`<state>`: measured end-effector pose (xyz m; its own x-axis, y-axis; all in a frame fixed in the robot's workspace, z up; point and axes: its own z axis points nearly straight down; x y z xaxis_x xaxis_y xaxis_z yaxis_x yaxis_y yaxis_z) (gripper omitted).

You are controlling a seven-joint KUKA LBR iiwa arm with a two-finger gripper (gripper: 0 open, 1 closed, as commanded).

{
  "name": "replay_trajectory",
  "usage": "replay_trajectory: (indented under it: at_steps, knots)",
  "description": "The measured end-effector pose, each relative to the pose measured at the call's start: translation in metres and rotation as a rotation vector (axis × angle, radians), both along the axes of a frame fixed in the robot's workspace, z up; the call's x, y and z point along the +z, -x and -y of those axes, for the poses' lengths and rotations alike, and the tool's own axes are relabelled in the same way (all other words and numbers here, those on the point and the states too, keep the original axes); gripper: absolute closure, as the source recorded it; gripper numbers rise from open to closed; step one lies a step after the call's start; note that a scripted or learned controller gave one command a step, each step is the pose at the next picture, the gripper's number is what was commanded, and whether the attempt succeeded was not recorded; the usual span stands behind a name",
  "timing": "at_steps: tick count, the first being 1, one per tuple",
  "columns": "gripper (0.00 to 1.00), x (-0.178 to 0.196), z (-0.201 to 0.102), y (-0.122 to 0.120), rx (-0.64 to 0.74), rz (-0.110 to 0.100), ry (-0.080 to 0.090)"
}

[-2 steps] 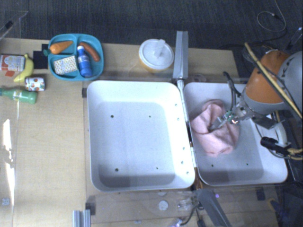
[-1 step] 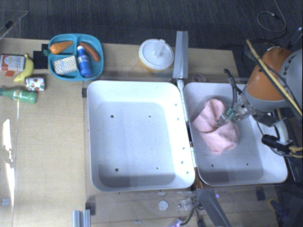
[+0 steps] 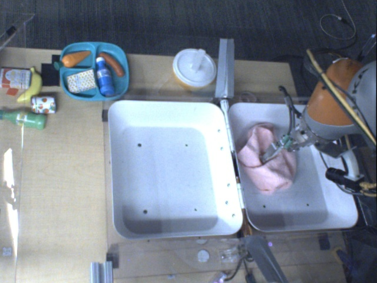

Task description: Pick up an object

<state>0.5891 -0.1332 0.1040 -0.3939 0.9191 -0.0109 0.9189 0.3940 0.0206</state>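
Note:
A crumpled pink cloth [image 3: 266, 160] lies in the right bin [image 3: 306, 214], toward its left side. The gripper [image 3: 275, 150] comes in from the right and sits low on the cloth's upper right part, its tips down among the folds. The grey arm with its orange band [image 3: 333, 96] stretches off to the right edge.
The left bin [image 3: 171, 170] stands beside the right one, with a metal divider [image 3: 224, 69] behind them. On the bench at the back left are a blue tray of toy food [image 3: 94, 71], a banana [image 3: 30, 86], a small can [image 3: 43, 104] and a green bottle [image 3: 23, 118]. A white lidded cup [image 3: 194, 68] stands behind the bins.

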Motion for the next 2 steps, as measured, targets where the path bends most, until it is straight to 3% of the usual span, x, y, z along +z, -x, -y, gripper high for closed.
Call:
replay_trajectory:
  at_steps: [1, 2]
  knots:
    - [0.00, -0.012, -0.031, -0.008, 0.025, -0.005, 0.001]
    - [1.00, 0.000, -0.033, -0.010, 0.028, 0.000, 0.000]
